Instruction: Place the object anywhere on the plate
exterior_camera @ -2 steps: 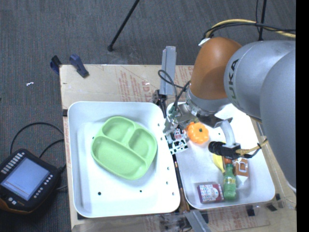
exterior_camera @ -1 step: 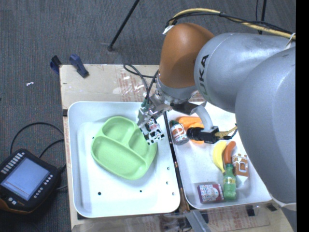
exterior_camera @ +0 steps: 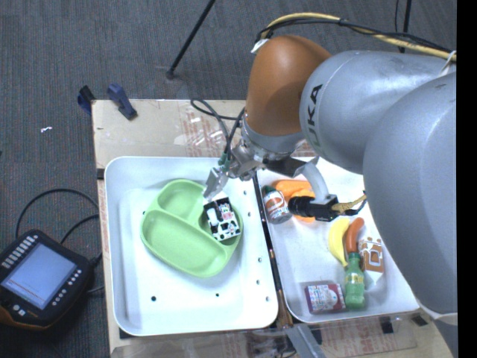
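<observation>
The arm [exterior_camera: 358, 125] is the biggest thing here by far. It comes in from the right and covers most of the far right of the scene, with the orange band sitting right above the wrist. Under it are the 2 white bins: the left bin [exterior_camera: 127, 289] and the right bin [exterior_camera: 313, 263], touching along the middle.

In the left bin there's the green plate [exterior_camera: 175, 241], with 3 compartments as far as I can see. The right bin has the leftovers: a can [exterior_camera: 275, 204] at its left wall, a banana [exterior_camera: 337, 242], a green bottle [exterior_camera: 354, 283], a red packet [exterior_camera: 323, 297], a small carton [exterior_camera: 371, 255] and something orange [exterior_camera: 294, 189] partly under the arm.

The gripper [exterior_camera: 217, 183] hangs over the plate's far right edge. Its fingers look a little spread and I can't see anything pinched between them. Just below the tips is the object [exterior_camera: 223, 220], a small black and white thing lying in the plate's right compartment. Whether a fingertip touches it I honestly can't tell.

So my read: the drop step looks done or nearly done, since the object sits inside the plate rim. What the next move calls for is a straight lift away, no sideways drag, otherwise a finger could clip the object and knock it over the rim.
</observation>
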`<state>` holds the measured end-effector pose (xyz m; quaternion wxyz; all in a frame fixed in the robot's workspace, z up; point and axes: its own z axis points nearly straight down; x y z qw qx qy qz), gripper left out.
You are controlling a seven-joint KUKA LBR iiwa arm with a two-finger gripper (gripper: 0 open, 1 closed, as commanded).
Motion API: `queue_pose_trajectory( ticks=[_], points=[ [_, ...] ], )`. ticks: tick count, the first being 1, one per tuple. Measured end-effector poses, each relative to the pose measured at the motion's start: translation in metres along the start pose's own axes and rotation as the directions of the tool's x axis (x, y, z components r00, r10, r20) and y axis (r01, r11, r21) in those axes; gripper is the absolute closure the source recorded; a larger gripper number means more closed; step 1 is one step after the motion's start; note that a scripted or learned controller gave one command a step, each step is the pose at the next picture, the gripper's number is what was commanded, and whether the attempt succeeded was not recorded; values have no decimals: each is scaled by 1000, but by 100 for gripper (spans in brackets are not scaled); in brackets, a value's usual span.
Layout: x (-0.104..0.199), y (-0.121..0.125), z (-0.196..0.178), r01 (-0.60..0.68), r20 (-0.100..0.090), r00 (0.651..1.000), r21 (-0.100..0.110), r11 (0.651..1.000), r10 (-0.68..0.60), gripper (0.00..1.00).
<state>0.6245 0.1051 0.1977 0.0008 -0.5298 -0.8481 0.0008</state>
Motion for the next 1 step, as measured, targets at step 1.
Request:
queue_pose_trajectory(
  ticks=[1],
  points=[
    [1,3,11,84,-1,996,1,996,-84,0]
  ],
)
